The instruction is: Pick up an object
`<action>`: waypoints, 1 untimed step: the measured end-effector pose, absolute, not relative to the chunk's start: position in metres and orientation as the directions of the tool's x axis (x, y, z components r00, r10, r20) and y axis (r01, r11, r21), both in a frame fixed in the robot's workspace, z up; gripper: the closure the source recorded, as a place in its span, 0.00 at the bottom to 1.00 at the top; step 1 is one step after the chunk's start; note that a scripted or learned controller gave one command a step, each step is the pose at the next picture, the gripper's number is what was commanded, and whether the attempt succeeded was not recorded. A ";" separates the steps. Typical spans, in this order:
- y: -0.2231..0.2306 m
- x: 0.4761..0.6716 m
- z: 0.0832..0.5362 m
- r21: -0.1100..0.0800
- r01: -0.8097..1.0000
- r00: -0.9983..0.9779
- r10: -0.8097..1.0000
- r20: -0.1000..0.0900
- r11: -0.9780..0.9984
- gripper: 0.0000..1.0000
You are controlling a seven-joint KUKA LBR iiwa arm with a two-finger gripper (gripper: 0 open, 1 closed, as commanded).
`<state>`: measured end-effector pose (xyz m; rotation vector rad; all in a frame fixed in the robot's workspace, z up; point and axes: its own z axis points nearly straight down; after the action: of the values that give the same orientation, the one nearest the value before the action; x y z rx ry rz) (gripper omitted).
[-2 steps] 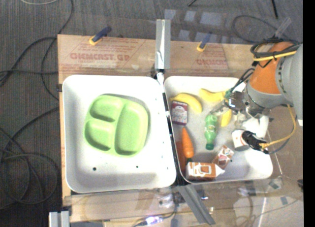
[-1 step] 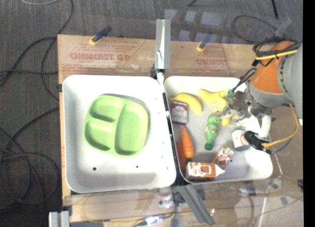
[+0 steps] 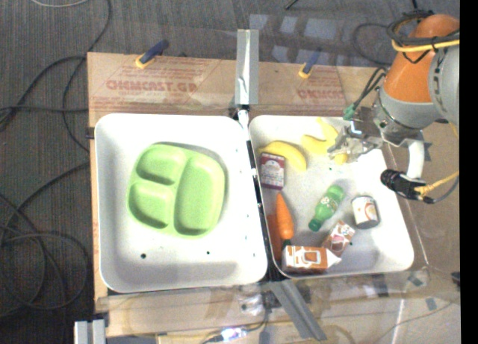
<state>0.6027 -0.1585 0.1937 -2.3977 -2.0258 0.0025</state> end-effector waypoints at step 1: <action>-0.197 0.631 0.182 -0.004 0.998 -0.066 0.998 -0.003 0.066 1.00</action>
<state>0.6309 -0.1974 0.1824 -2.1468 -2.2937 0.0077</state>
